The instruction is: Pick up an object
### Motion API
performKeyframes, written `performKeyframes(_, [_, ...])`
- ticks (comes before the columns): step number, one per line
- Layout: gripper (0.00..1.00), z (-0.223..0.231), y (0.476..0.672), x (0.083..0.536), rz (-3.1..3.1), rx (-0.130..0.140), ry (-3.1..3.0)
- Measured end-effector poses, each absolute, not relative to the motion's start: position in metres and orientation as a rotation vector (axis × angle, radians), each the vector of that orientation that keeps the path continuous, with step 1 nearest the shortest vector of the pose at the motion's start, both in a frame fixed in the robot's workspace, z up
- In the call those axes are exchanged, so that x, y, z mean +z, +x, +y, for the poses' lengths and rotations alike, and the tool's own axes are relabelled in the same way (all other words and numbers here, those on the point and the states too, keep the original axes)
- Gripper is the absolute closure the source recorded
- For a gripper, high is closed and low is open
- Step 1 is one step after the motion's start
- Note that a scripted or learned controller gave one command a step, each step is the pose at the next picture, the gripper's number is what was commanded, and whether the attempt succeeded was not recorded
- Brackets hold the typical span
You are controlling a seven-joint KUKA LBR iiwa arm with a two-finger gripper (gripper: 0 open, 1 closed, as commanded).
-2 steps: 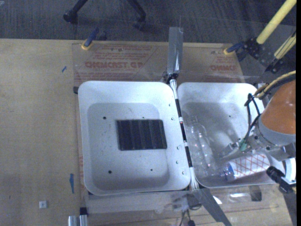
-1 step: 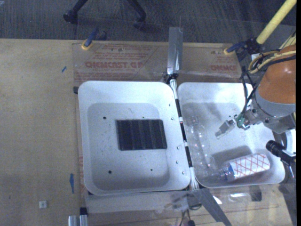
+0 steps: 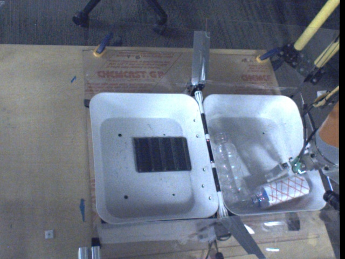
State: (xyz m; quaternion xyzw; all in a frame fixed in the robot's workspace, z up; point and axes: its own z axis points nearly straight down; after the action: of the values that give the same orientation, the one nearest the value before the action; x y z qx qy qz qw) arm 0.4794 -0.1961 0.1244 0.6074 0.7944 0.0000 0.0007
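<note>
Dark carpet and the legs of a chair base (image 3: pixel 119 4) sit behind the wooden counter (image 3: pixel 40 144), and on that counter I see two shallow white bins side by side. My left bin (image 3: pixel 102 112) carries a dark ribbed panel (image 3: pixel 161 154) lying flat near its middle. My right bin (image 3: pixel 269 109) holds a clear plastic bottle (image 3: pixel 226 163) stretched along its left wall, a second small bottle with a blue cap (image 3: pixel 261 198) near the front edge, and a white packet with a red lattice pattern (image 3: pixel 290 189) in the front right corner, touching or nearly touching that capped bottle. I see the arm coming in at the right edge, and the jaws (image 3: pixel 284 169) hang low over the right bin's right side, just above and behind the red-patterned packet. From this angle I cannot tell whether the jaws are apart or together, and I see nothing between them. The clear bottle lies well to their left.
</note>
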Motion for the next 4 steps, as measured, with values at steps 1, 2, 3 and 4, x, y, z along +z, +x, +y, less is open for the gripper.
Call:
performKeyframes(1, [0.0,-0.206,0.493,0.103,2.408,0.0,2.014])
performKeyframes(2, [0.0,-0.213,0.529,0.09,2.262,0.02,2.194])
performKeyframes(3, [0.0,-0.153,0.573,0.088,2.304,0.009,2.125])
performKeyframes(4, [0.0,-0.141,0.527,0.143,2.344,-0.001,2.093])
